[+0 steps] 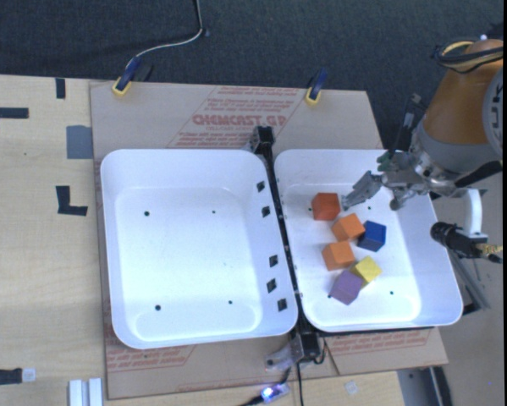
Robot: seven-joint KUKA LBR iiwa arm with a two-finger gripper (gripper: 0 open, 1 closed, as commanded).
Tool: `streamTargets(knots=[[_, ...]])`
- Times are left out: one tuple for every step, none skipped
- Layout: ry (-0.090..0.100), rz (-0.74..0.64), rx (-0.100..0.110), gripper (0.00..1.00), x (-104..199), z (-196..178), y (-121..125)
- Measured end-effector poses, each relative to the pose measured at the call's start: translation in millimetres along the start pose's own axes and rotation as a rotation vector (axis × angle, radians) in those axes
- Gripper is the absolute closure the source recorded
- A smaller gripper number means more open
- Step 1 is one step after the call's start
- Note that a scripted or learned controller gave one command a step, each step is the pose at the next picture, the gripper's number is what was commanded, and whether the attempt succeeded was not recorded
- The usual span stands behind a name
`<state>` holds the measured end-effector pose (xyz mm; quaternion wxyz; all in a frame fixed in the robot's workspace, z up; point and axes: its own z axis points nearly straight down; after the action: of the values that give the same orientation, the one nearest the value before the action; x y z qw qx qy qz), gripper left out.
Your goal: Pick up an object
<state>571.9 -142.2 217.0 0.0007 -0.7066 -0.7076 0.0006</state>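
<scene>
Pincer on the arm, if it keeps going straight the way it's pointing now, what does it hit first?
Most likely the dark orange cube. The pincer points down and toward the left of the view, with its tip just beside that cube in the right bin. Its height above the cube is unclear from this angle, so it might pass over it.

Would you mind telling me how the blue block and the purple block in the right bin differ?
The blue block is dark blue; the purple block is pale violet. The blue block lies toward the middle of the right bin, beside an orange block; the purple block lies nearer the bin's front edge, against the yellow block. The purple block looks slightly larger. Both are small cubes in the same cluster.
</scene>
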Motion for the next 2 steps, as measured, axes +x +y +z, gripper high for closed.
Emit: streamTargets(knots=[[-0.004, -0.002, -0.01, 0.0, 9, 115, 10], [-0.002, -0.003, -0.012, 1.0, 9, 99, 11]])
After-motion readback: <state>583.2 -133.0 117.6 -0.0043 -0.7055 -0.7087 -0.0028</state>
